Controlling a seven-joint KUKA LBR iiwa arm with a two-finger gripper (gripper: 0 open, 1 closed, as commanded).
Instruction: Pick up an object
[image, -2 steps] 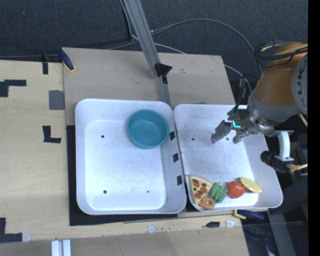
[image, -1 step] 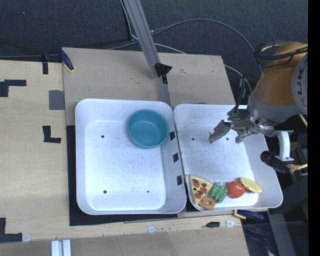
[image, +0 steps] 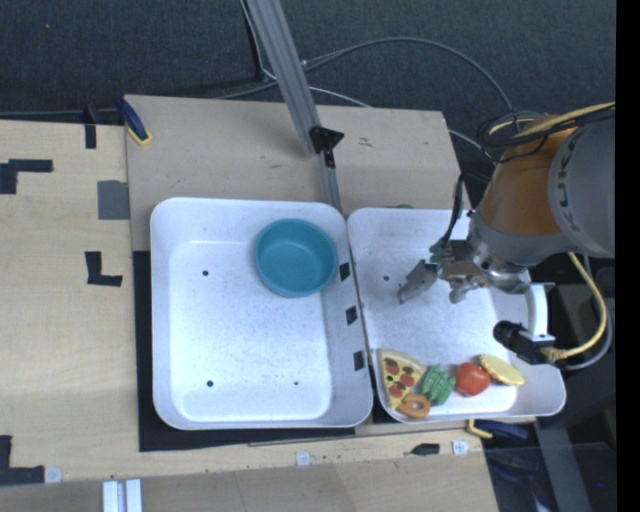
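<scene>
My gripper (image: 436, 287) hangs over the middle of the right bin (image: 400, 240), fingers spread open with nothing between them. Along that bin's front edge lie a pizza slice (image: 401, 381), a green vegetable (image: 436, 383), a red tomato (image: 472, 379) and a yellow banana-like piece (image: 500, 370). These lie well below the gripper in the view, apart from it. A blue bowl (image: 295, 257) sits at the back right of the left bin (image: 200, 340).
The arm's grey and orange wrist (image: 530, 200) covers the right bin's far right side. A slanted metal pole (image: 300, 90) rises from between the bins at the back. Cables run along the right edge of the bench.
</scene>
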